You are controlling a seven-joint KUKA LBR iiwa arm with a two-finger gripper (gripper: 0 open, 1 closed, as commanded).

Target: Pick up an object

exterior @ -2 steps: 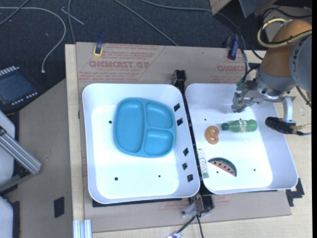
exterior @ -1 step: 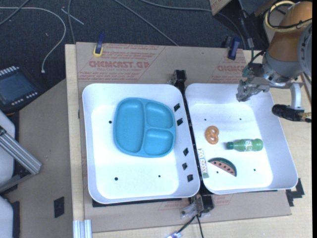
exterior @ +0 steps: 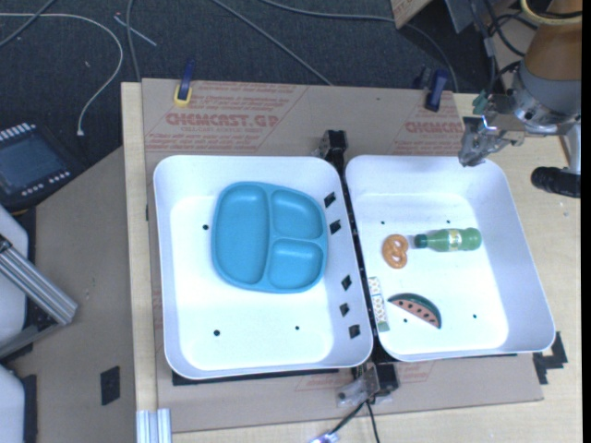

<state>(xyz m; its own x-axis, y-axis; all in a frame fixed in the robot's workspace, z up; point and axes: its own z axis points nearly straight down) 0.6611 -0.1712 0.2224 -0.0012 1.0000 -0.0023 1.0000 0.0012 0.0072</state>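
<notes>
Overhead view of a worktop (exterior: 138, 247) carrying two shallow white bins side by side. The left bin (exterior: 185, 340) holds one blue divided plate (exterior: 268, 238) with three compartments. The right bin (exterior: 499, 303) holds three small things: one green bottle (exterior: 448, 240) lying on its side near the middle, one pretzel (exterior: 395, 251) just beside the bottle's cap at its nine o'clock, and one watermelon slice (exterior: 415, 310) at the bottle's seven o'clock, apart from both.

The grey arm's gripper (exterior: 476, 148) hangs over the right bin's rim at twelve o'clock, well apart from all three things; whether its fingers are open or shut cannot be told, and nothing shows between them.

All three look like light toys. The bottle seems stiff, smooth and round, so it may roll; taking it across the middle of its body looks safest. The pretzel and slice lie flat and low, likely harder to pinch
</notes>
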